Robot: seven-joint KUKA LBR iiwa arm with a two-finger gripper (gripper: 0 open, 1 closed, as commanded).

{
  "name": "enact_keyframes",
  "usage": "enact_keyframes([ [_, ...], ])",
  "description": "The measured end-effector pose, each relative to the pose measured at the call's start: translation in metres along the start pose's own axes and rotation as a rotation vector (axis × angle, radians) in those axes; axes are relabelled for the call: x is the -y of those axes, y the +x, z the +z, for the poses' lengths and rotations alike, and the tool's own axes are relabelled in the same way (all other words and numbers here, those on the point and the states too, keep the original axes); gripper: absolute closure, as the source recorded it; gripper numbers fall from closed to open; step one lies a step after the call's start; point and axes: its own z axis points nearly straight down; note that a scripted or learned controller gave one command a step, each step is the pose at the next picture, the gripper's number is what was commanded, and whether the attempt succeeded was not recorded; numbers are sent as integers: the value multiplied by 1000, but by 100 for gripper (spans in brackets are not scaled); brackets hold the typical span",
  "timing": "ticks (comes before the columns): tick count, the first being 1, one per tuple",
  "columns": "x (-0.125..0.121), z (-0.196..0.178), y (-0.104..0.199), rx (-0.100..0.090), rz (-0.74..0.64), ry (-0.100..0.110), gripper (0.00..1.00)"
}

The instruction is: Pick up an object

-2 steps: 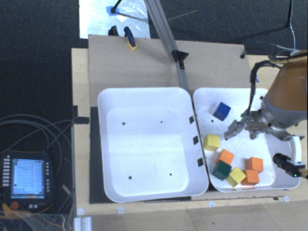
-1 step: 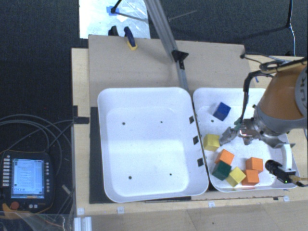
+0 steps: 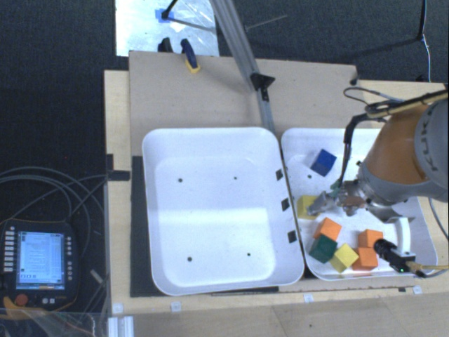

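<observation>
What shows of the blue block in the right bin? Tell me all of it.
The blue block is a small cube of plain, matte blue, seemingly foam or painted wood. It sits turned at an angle on the white floor of the right bin, in the bin's far part, near the back wall. It stands alone: nothing touches it. The other blocks lie nearer the front, and the gripper is down by the yellow block, apart from it.

i see a tan desk (image 3: 210,90) on dark carpet floor (image 3: 56,62), cables (image 3: 63,188) and a pendant screen (image 3: 38,262) lower left, shiny sheet (image 3: 140,16) up top.
</observation>
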Motion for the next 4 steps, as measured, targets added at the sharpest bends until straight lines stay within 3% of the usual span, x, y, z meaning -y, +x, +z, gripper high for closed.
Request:
enact_keyframes([
  [1,-2,-13,-1,3,-2,-7,100],
  [2,-5,-56,1,7,-1,2,100],
  [4,-12,-162,-9,8,-1,0,100],
])
